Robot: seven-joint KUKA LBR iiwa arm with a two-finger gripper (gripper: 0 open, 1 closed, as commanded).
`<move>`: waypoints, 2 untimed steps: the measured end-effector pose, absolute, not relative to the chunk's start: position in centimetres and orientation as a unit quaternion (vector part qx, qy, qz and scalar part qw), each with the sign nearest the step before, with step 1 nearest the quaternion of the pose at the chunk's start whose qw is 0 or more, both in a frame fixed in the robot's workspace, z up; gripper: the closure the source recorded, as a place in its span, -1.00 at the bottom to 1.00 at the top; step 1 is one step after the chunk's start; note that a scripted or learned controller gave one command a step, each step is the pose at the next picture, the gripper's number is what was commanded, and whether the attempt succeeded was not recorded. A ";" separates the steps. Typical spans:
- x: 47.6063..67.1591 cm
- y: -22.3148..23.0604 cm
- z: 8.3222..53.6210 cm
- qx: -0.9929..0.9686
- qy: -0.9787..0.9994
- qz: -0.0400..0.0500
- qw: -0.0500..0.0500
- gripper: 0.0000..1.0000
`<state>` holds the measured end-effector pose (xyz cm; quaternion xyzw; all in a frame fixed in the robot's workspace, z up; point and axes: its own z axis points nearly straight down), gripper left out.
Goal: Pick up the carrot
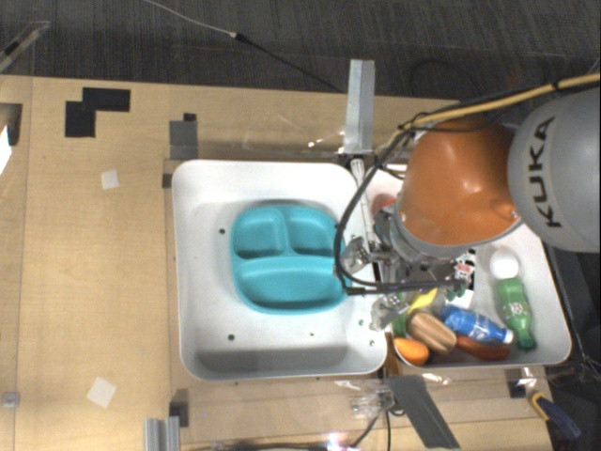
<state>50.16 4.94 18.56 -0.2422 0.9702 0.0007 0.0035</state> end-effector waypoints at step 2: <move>51.7 5.0 18.6 -0.371 0.928 0.000 0.003 -1.00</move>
